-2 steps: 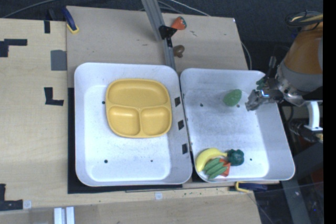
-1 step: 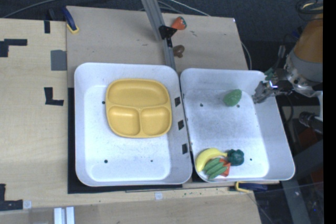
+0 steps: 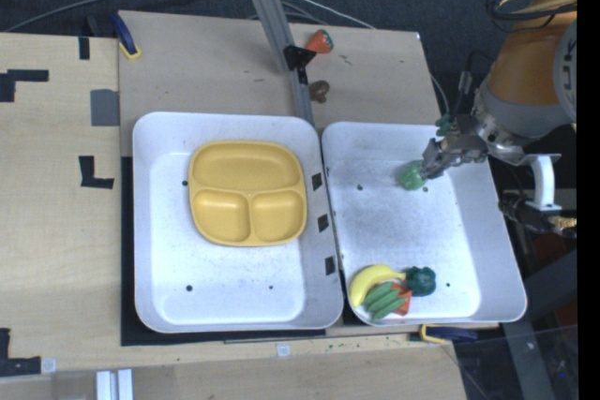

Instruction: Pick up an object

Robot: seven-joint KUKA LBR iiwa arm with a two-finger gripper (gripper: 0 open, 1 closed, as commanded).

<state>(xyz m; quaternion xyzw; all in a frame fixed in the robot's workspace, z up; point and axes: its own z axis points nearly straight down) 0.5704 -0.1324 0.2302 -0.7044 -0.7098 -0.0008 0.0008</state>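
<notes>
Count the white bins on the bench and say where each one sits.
2. The left bin holds a yellow divided plate. The right bin, touching it along the middle, holds a green object near the gripper and a heap of toy food at its near edge.

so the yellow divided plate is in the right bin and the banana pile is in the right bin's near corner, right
Not quite. The camera view shows the yellow divided plate in the left bin, not the right one. The banana pile does lie in the near corner of the right bin.
</notes>
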